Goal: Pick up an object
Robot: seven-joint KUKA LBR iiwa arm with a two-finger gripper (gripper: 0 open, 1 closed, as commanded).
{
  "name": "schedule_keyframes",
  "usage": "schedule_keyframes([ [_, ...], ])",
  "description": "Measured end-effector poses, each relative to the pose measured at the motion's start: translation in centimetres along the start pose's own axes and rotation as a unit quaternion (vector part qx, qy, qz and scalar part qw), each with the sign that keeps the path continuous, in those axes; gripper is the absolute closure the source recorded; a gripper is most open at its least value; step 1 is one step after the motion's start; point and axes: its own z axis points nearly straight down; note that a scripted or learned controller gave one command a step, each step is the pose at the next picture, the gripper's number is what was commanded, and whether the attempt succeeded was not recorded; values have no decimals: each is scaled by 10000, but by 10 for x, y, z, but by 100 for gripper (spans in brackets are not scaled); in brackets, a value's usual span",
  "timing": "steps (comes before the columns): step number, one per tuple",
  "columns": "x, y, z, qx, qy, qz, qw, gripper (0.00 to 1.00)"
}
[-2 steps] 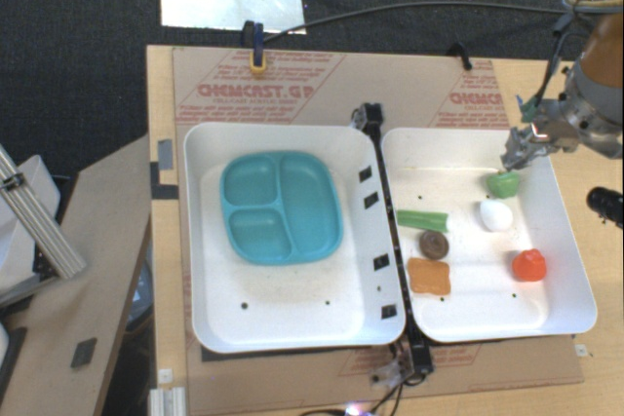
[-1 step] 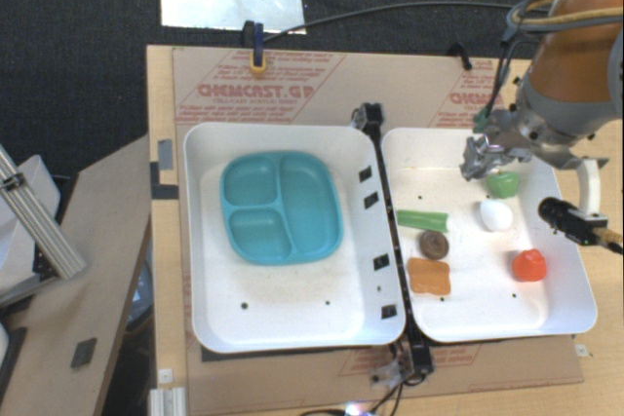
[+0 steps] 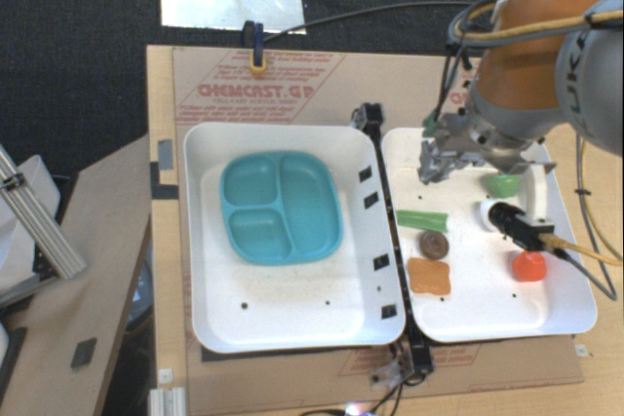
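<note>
White plastic forms both shallow bins. The left white bin holds a teal plastic plate with three compartments, lying flat near its centre. In the right white bin, a flat green strip lies at about nine o'clock from the bin's middle, a round brown piece sits just below it, and an orange flat piece rests at roughly seven o'clock. A small red-orange block lies toward four o'clock, and a light green rounded piece sits toward one o'clock, partly hidden by the arm. The grey two-finger gripper hangs over the bin's eleven o'clock area, nothing visible between its fingers; whether they are spread cannot be told.
</note>
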Motion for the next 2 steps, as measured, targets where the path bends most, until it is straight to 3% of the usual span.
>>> schedule_keyframes([
  [2, 94, -16, 28, 10, -1, 7, 10000, 100],
])
